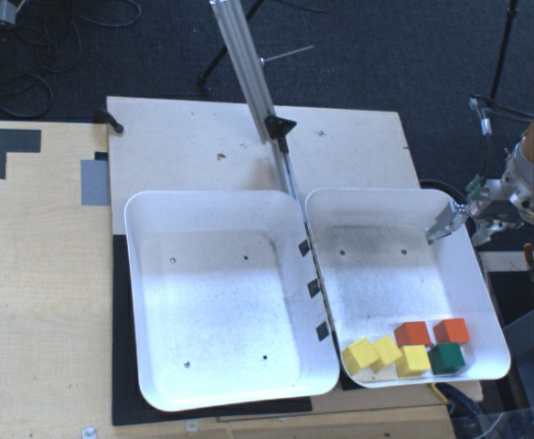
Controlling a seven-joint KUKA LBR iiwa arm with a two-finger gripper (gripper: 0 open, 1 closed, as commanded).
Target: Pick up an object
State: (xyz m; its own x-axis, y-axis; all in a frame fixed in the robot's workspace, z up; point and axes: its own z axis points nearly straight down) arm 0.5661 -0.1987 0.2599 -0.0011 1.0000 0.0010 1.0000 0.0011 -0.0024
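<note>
Several small blocks lie bunched in the front right corner of the right bin (pixel 377 245). Among them are three yellow blocks (pixel 362 354), two orange ones (pixel 413 334) and a green one (pixel 446 358). My gripper (pixel 464 226) hangs over the bin's far right rim, well behind the blocks. Its two fingers are spread open with nothing between them; the light grey finger (pixel 441 226) points into the bin.
The left bin (pixel 157 245) sits beside the right one, with black clips (pixel 314 287) along the shared rim. A slanted aluminium bar (pixel 249 71) runs from the back down to the bins' join. Cables and stands lie on the dark floor behind.
</note>
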